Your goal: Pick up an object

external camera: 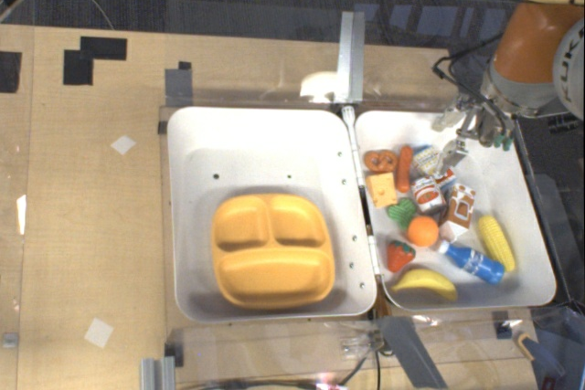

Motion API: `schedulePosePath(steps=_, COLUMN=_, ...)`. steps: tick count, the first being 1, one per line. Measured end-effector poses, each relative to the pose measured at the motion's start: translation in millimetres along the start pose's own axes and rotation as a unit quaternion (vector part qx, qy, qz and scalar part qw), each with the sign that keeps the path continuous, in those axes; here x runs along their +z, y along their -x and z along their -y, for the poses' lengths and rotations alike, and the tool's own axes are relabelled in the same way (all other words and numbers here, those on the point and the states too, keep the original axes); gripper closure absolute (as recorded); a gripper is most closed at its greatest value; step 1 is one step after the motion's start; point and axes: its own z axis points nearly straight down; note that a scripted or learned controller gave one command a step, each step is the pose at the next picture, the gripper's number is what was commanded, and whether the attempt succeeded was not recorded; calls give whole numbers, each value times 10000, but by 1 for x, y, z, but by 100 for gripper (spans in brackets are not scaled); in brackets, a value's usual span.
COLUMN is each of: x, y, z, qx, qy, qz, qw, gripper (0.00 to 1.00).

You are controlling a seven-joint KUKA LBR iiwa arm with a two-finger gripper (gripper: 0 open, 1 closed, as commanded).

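Bins: two shallow white ones on tan bench, one yellow sectioned plastic tray at 9 o'clock, metal gripper at 2 o'clock, finger state untellable.

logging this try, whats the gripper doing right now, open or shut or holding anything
Gripper: cannot be told whether open or closed; it hangs over the far part of the right bin, with nothing visibly held.
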Motion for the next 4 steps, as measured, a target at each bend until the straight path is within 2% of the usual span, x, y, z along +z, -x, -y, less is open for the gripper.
schedulePosePath(steps=1, x=-24, y=-22, z=8, qx=-325, qy=-5, qz=23, qw=9995, gripper=0)
schedulePosePath(steps=2, x=11, y=-21, z=-21, qx=419, qy=20, qz=149, qw=9990, gripper=0)
schedulePosePath(steps=3, x=33, y=-34, z=-50, qx=2175, qy=54, qz=134, qw=9760, gripper=0)
schedulePosePath(steps=4, x=39, y=-19, z=-57, qx=4340, qy=-8, qz=-6, qw=9009, gripper=0)
